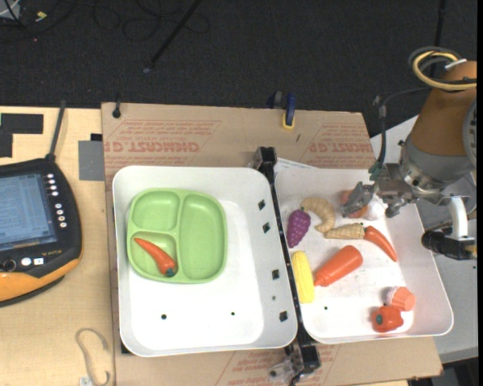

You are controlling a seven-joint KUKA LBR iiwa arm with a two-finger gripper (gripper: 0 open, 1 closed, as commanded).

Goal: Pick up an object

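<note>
Hovering Pincer Above a Bin of Toy Vegetables

Reaching in from the right, the grey arm with its orange band (443, 95) hangs its two-finger pincer (370, 201) over the upper part of the right shallow white bin (435, 296); whether the pincer is open or closed cannot be told, and nothing is seen gripped in it.

Seven glossy plastic toys lie in that bin: one purple ridged eggplant-like piece (297, 227), one beige curved root (319, 210), one pale tapered parsnip (344, 232), one slim red-orange chilli (380, 242), one fat orange carrot (338, 265), one yellow knobbly corn cob (303, 276), and one red-orange tomato-like lump (393, 310). The parsnip and chilli lie just below the pincer; the corn cob and lump sit well apart.

The left shallow white bin (193, 328) bears one smooth green three-compartment plate (201, 236), with one red chilli pepper (155, 254) in its lower-left compartment
</note>
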